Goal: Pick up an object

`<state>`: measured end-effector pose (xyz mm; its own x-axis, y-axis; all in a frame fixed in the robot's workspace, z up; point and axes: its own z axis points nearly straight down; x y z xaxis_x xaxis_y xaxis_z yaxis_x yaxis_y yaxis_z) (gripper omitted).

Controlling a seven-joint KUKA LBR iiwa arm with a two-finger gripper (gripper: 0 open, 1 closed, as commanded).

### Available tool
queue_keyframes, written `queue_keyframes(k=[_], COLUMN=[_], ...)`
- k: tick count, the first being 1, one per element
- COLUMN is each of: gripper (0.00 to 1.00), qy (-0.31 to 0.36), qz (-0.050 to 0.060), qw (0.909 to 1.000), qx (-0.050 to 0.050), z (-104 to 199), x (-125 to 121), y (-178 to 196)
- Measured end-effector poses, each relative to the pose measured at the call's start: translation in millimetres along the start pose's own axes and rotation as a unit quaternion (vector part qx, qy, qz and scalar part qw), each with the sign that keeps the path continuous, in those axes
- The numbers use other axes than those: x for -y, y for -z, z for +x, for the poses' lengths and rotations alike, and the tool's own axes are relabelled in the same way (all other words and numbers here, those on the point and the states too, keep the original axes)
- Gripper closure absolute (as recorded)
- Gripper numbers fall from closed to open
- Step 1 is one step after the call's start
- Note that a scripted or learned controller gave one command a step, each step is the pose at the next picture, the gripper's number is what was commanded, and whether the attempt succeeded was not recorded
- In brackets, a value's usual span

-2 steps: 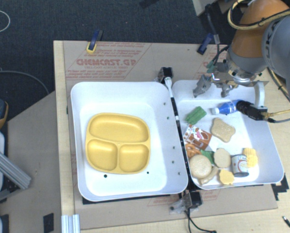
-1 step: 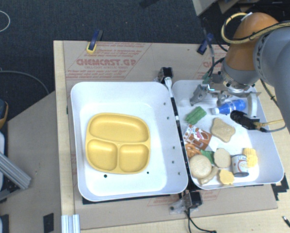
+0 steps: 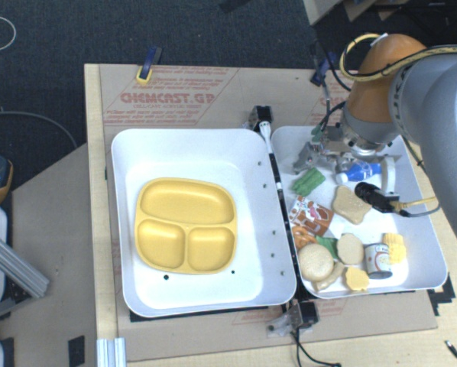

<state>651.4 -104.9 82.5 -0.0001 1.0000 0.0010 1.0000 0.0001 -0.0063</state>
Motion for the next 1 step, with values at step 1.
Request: queue_keyframes(k=[1], gripper=[1.00], qy=[0.000], qz=[-0.003], qw=[1.0000], qx=[0.001], z=[-0.2], x=[-1.7], y=[13.7])
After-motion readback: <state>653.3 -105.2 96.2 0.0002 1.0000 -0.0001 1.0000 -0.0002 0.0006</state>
